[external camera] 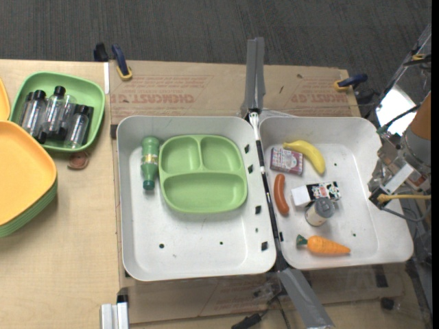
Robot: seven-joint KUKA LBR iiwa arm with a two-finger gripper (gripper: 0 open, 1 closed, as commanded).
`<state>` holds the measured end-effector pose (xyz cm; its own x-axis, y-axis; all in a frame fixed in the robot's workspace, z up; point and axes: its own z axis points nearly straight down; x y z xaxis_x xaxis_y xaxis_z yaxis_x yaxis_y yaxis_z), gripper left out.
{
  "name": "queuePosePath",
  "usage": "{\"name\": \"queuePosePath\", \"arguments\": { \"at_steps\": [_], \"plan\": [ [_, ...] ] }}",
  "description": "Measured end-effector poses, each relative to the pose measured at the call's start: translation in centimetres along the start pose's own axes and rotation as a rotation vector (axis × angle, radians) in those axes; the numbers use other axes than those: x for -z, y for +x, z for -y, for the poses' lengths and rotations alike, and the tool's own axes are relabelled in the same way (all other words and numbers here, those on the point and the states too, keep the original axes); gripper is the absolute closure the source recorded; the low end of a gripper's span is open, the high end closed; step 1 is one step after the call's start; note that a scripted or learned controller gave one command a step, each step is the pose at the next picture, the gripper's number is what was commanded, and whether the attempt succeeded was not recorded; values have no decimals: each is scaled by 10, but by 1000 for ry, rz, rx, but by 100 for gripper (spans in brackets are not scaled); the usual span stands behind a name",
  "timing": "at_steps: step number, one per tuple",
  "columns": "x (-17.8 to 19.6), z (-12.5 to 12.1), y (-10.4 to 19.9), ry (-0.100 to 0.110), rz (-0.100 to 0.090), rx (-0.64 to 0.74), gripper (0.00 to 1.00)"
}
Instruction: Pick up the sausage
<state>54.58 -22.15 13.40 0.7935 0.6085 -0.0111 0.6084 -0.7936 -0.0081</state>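
Red and slightly curved, the sausage lies lengthwise in the right bin, close to that bin's left wall and about midway along it. Toward the right bin's far wall sit a pink box and a banana just beside it. Near the bin's middle, a white block, a black-and-white carton and a small tin crowd together, the block nearly touching the sausage. A carrot lies by the bin's near wall. The gripper hangs over the right bin's right rim, well apart from the sausage; how its jaws stand cannot be told, and nothing is seen held.
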Motion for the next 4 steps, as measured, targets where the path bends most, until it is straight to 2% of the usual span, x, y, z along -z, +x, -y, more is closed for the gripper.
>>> {"name": "queuePosePath", "arguments": {
  "at_steps": [2, 3, 4],
  "plan": [
    [15, 1, -1, 6, 7, 5, 100],
    [24, -42, 58, -4, -8, -261, 100],
    [-43, -23, 35, 0, -11, -447, 100]
  ]
}}
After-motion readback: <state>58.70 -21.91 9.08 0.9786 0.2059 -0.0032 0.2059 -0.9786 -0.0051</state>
